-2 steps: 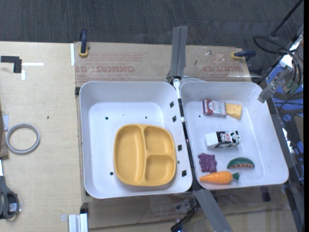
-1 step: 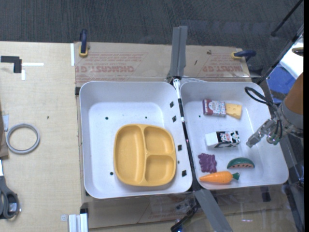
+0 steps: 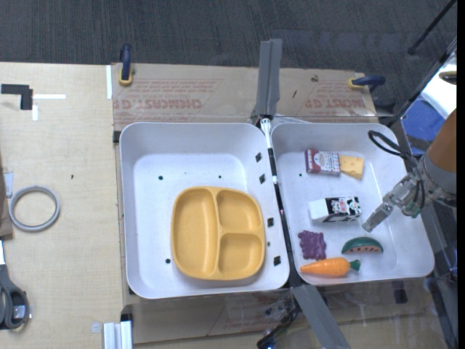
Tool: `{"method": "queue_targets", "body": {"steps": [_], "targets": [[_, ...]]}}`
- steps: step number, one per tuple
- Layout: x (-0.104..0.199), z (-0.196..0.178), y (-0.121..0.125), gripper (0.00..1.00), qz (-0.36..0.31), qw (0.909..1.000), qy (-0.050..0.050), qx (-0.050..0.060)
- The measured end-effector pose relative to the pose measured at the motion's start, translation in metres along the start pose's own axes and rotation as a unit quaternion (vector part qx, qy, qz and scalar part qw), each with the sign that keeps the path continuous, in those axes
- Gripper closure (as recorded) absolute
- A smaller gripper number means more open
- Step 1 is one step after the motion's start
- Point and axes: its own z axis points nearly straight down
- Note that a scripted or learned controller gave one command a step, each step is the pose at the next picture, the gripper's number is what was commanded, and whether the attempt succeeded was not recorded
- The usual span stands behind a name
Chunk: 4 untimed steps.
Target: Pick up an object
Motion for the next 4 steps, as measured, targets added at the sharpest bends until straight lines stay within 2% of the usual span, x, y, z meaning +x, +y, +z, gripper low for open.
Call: {"method": "queue_targets", "body": {"steps": [1, 2, 3, 4], "targets": [[-0.035, -0.039, 0.048, 0.0, 0.119, 0.9929, -0.001, 0.0], [-0.076, 0.023, 0.091, 0.0, 0.205, 0.9787, 0.001, 0.0], [-0.083, 0.028, 0.111, 0.0, 0.293, 0.9562, 0.001, -0.001], [-0.083, 0.026, 0.114, 0.0, 0.415, 0.9097, 0.002, -0.002]]}}
